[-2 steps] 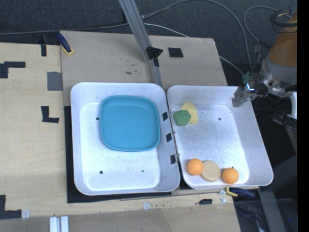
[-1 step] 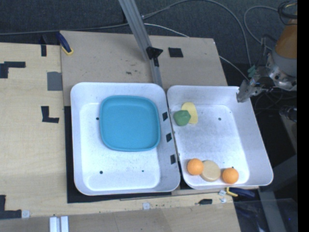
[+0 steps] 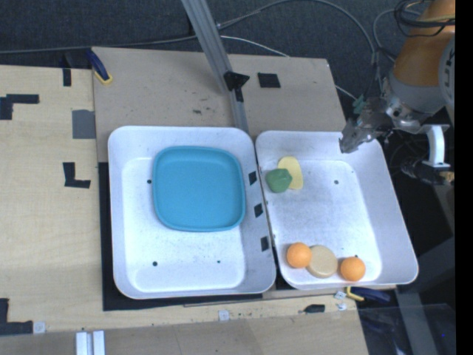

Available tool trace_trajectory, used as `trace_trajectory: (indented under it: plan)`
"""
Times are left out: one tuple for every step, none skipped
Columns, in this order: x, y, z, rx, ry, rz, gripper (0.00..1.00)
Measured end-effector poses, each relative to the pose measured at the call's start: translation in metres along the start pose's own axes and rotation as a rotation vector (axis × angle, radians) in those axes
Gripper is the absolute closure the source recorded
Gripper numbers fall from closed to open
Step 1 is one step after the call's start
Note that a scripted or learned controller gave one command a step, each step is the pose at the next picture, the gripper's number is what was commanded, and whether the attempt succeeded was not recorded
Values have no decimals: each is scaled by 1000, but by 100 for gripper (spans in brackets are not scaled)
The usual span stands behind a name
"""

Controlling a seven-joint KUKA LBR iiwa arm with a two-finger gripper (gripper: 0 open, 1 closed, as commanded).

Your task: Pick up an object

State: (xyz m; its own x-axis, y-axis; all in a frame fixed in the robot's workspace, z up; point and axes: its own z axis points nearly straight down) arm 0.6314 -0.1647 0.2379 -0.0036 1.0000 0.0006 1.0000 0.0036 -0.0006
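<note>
Hovering gripper: the gripper (image 3: 353, 140) hangs over the far right corner of the right bin (image 3: 395, 220), at the end of the grey arm (image 3: 421, 65) with its orange band.
Pincer state: cannot tell; the tip is small and dark against the bin rim, and nothing is seen between it.
Progress: judged from this camera view, the pick is not yet done. No object is lifted, and every item lies on a bin floor. What is left is the whole of it: choosing a target, coming down, closing and raising.
Right bin, far part: a green rounded object (image 3: 278, 180) lies touching a pale yellow object (image 3: 293, 171), both near the bin's left wall and well apart from the gripper.
Right bin, near edge: an orange ball (image 3: 298, 255), a beige disc (image 3: 322, 262) and a second orange ball (image 3: 352, 269) lie in a row, each touching or just beside the next.
Left bin: the left bin (image 3: 133, 220) holds a blue square plate (image 3: 198, 188) lying flat.
Likely target: the green and yellow pair is nearest the gripper, as a guess only.
Long axis: the yellow object runs roughly from far to near in the view; the green one looks rounded, with no clear axis. The balls and disc point no way.
</note>
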Motion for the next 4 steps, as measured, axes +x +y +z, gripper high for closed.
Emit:
trace_trajectory:
  plan:
    - [44, 10, -3, 0, 0, -1, 100]
    - [91, 10, -6, 0, 0, -1, 100]
    - [136, 18, -9, 0, 0, -1, 100]
    - [180, 32, -5, 0, 0, 0, 100]
